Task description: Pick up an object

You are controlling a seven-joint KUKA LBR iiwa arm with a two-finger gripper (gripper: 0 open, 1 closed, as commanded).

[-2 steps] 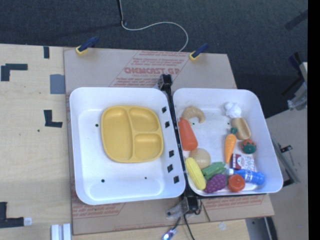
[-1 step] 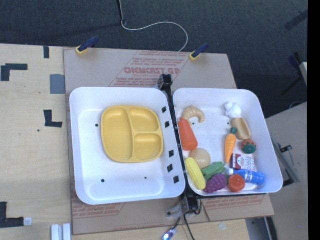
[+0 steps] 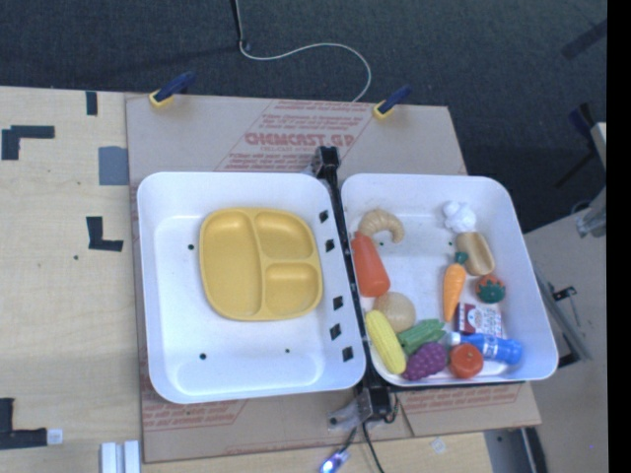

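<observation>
We judged the sausage, lying alone by the right bin's left wall, to be light, stiff, slippery plastic best pinched across its middle, though we could not tell the state of the hand.

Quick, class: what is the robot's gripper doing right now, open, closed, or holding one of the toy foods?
Gripper: cannot be told from this picture.
</observation>
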